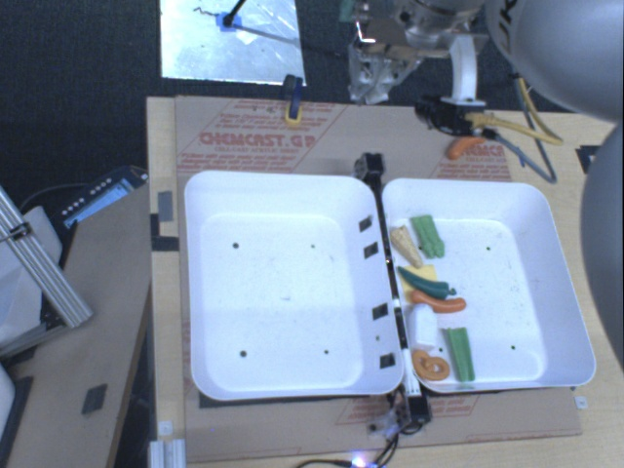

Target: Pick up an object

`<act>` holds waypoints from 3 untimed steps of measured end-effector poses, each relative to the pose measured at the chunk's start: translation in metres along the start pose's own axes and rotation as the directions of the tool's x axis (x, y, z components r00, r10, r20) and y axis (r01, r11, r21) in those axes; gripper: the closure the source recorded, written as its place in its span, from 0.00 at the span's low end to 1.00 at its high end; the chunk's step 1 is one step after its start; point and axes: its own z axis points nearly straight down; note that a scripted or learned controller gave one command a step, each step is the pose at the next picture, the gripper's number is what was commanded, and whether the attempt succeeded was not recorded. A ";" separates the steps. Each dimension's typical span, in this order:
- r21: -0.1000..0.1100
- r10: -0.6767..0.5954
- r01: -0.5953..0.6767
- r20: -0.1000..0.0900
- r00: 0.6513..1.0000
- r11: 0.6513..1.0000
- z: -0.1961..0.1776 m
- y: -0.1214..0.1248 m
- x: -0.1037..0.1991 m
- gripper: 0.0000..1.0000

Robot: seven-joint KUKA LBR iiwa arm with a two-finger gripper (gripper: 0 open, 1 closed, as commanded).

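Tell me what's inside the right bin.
The right bin holds small toy foods along its left side: two green pieces, a cream piece, a dark green pepper, orange pieces. Overlaps hide some shapes.

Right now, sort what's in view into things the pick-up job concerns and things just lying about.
For the job:
gripper, raised beyond the bins
right bin
green pieces and
cream piece
dark green pepper
orange pieces and

Lying about:
left bin
yellow clamp
orange item outside the bins
foil sheet
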 end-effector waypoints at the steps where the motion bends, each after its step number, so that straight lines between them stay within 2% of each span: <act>1: 0.000 0.002 -0.002 0.000 1.000 1.000 -0.066 -0.038 0.064 1.00; 2: 0.001 0.000 0.000 -0.002 1.000 1.000 -0.121 -0.097 0.117 1.00; 3: 0.010 0.006 -0.006 0.003 1.000 1.000 -0.102 -0.180 0.115 1.00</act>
